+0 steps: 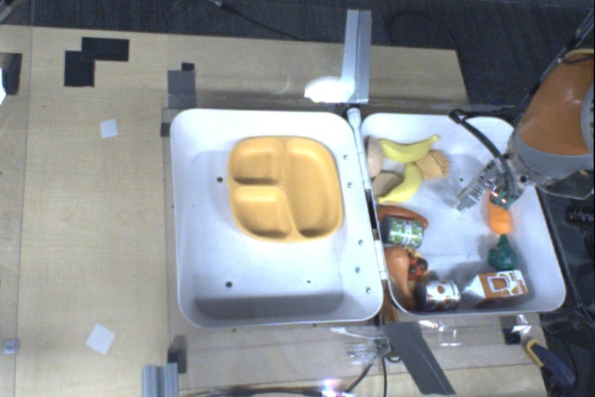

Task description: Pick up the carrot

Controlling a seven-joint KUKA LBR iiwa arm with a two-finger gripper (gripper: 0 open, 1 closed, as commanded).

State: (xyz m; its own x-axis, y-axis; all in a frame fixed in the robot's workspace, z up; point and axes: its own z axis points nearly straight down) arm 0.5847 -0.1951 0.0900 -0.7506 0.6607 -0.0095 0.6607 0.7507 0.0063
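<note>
Overhead, the gripper (pixel 483 186) (finger state impossible to tell) hangs tilted, just beside the carrot (pixel 500 218).

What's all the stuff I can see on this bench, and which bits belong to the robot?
Divided plate: one, yellow, in the left bin.
Left bin: one, white, bench centre.
Right bin: one, white, beside the left bin.
Bananas: two, yellow, upper left of the right bin.
Can: one, green label with a red rim, left side of the right bin.
Carrot: one, orange, right side of the right bin, just below the gripper.
Small green item: one, below the carrot.
Carton: one, orange and white, bottom of the right bin.
Bottle: one, dark, bottom edge of the right bin.
Arm: one, grey and orange, entering from the right.
Gripper: one, metal, above the carrot.
</note>
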